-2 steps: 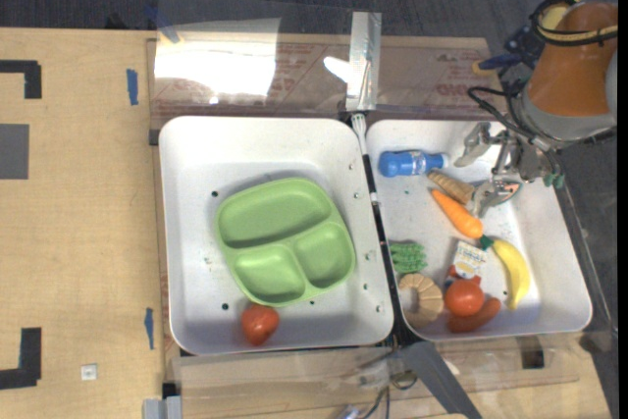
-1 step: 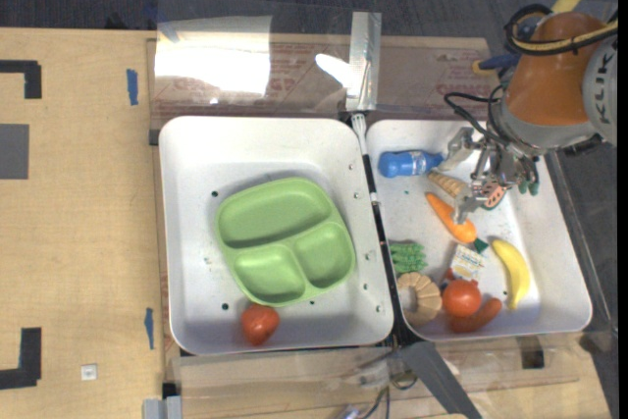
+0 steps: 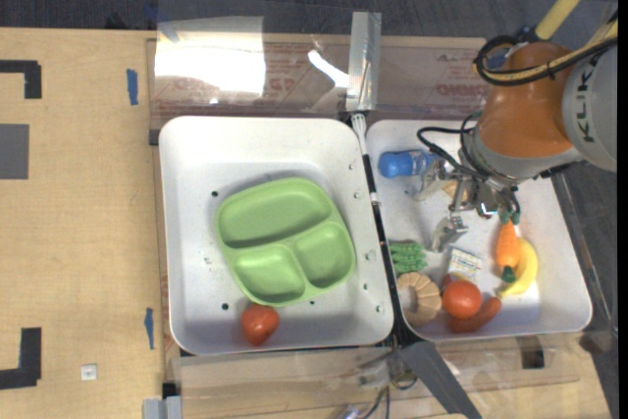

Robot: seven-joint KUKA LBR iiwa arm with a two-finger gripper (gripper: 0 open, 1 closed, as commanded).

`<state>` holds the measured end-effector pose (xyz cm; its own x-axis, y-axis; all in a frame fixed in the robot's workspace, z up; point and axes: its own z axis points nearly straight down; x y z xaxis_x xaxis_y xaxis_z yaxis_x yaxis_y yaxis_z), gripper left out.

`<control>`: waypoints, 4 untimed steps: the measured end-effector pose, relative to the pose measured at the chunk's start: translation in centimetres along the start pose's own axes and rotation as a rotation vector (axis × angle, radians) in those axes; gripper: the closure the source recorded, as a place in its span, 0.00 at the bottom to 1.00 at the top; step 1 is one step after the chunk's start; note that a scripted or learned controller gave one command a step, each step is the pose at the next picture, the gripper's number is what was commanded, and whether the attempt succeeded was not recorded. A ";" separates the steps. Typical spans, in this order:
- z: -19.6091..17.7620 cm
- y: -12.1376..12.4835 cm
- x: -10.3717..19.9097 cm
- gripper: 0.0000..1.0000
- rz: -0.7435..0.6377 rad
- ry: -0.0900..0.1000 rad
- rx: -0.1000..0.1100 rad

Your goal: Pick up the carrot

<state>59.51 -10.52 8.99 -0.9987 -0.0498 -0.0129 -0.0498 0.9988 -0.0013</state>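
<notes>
Carrot (image 3: pixel 506 244) location: right bin (image 3: pixel 574 294), near its right wall, orange with a green tip at the top, lying roughly upright in the view. It rests against a yellow banana (image 3: pixel 523 270), which curves along its lower right side.

End effector (image 3: pixel 476 201) location: above the right bin, just left of and slightly above the carrot, below the orange band of the arm (image 3: pixel 525 118). Whether its fingers are spread or pressed together cannot be determined; the metal parts and cables overlap in the view. No item is visible between the fingers. Whether it touches the carrot cannot be determined.

Other contents of the right bin:
- Blue bottle (image 3: pixel 400 163), lying on its side at the upper left.
- Green toy (image 3: pixel 408 257), at the left wall.
- Tan round item (image 3: pixel 419 294), at the lower left.
- Red tomato (image 3: pixel 462 298), just right of the tan item, near the banana's lower end.

Left bin (image 3: pixel 186 211) contents:
- Green divided plate (image 3: pixel 285 238), near the centre, tilted in the view.
- Second red tomato (image 3: pixel 260 323), below the plate near the front wall.

Both bins sit side by side on the desk (image 3: pixel 74 211).
</notes>
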 end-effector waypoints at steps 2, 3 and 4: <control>0.1 -10.1 2.2 0.00 0.197 0.005 0.002; 0.0 -11.3 6.9 0.00 0.423 0.003 0.000; -1.3 -11.4 6.4 1.00 0.422 -0.011 0.004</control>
<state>53.63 -22.22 10.25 -0.9314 0.3632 -0.0239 0.3633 0.9317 0.0030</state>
